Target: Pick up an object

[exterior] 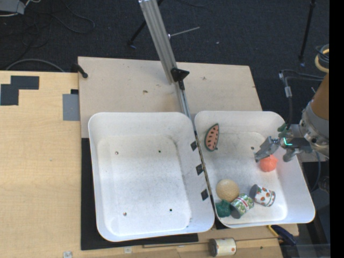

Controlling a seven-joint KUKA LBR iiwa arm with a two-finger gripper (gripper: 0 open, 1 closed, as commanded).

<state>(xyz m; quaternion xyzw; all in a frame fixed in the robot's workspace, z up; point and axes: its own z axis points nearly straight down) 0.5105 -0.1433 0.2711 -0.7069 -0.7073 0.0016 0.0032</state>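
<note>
The gripper (278, 150) hangs over the right side of the right-hand shallow white bin (244, 120), its two grey fingers spread apart with nothing between them. Just below it, touching or nearly touching the nearer finger, sits a small orange-red ball (268, 164), close to the bin's right wall. Along the front edge lie four things bunched together: a tan round ball (227, 189), a dark green lump (223, 208) in the front left corner, a green-and-white striped can (242, 204) and a white cylinder with red spots (262, 195). A watermelon-slice toy, red with a green rind (212, 137), rests near the left wall by the divider. The middle and back of this bin are open floor. The left-hand shallow white bin (102, 128) holds only bare speckled floor. Both bins rest on the pale wooden table (134, 85).
</note>
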